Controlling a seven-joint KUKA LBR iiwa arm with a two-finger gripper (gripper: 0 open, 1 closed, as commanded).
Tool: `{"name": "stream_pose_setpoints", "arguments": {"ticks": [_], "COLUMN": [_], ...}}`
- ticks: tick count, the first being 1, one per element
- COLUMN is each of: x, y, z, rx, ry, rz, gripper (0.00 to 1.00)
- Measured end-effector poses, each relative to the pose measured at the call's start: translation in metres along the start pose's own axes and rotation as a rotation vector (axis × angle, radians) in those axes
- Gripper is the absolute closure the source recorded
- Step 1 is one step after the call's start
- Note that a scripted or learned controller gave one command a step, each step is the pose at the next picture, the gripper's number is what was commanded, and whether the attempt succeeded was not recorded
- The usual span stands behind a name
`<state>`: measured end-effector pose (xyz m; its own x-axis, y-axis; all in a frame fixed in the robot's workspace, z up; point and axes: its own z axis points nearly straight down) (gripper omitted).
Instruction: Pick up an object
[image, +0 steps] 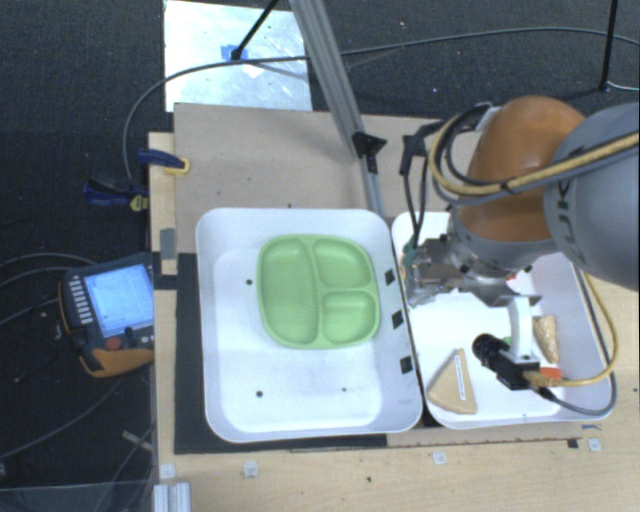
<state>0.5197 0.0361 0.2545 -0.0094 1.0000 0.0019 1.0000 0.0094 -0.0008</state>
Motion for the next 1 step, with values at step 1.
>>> {"name": "stream_pose_setpoints", "arguments": {"ticks": [1], "x": [0.0542], "y": [-0.0111], "z": [0.0261], "rx": [0.001], "ry": [0.001], "rz": [-0.001], "gripper": [1.00]}}
